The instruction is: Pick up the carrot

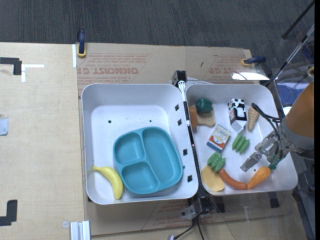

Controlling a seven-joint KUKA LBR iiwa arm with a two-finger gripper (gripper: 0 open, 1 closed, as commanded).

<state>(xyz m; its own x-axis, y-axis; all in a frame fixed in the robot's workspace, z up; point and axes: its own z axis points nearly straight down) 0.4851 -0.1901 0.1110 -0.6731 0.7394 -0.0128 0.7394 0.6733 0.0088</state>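
The carrot (259,177), orange with a green leafy top, lies tilted in the near right corner of the right bin (280,109). Its tip touches the end of a red sausage (233,180). My gripper (256,157) hangs just above and to the left of the carrot, with its grey fingers (249,163) spread open over the bin floor. Nothing shows between them. The carrot's green top sits right beside the gripper's base. The orange-banded arm comes in from the right edge.
The right bin also holds a broccoli piece (216,161), a yellow slice (212,181), green beans (240,144), a small box (219,137), a cow-patterned carton (237,111), a cone (253,118) and a green-topped bun (203,112). The left bin (100,109) holds a teal divided plate (147,159) and a banana (113,180).
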